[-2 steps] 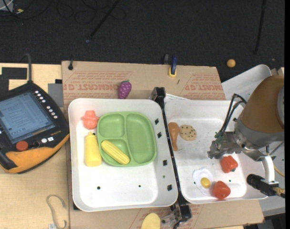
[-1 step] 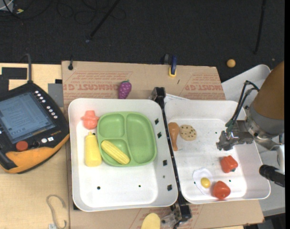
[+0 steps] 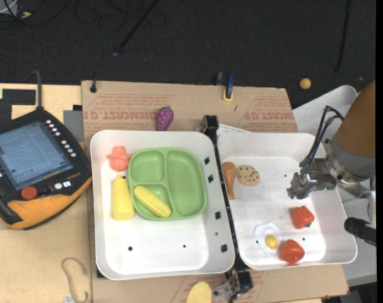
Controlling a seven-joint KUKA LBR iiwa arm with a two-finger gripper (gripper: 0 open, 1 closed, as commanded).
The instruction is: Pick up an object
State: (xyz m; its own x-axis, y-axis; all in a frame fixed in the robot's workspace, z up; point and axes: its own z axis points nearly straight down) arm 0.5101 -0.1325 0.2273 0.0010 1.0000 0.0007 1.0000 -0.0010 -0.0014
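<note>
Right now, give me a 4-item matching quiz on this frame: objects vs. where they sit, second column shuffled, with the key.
Objects:
1. corn cob
2. cookie
3. purple grapes
4. fried egg

Places:
A. on the cardboard behind the bins
B. near edge of the right bin, beside a red pepper
C. in a compartment of the green plate, left bin
D. right bin, next to the chicken drumstick

Pairs: 1-C, 2-D, 3-A, 4-B

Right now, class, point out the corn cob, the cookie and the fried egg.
corn cob (image 3: 153, 201), camera view, middle of cob.
cookie (image 3: 247, 175), camera view, centre of top face.
fried egg (image 3: 271, 240), camera view, yolk.
</note>
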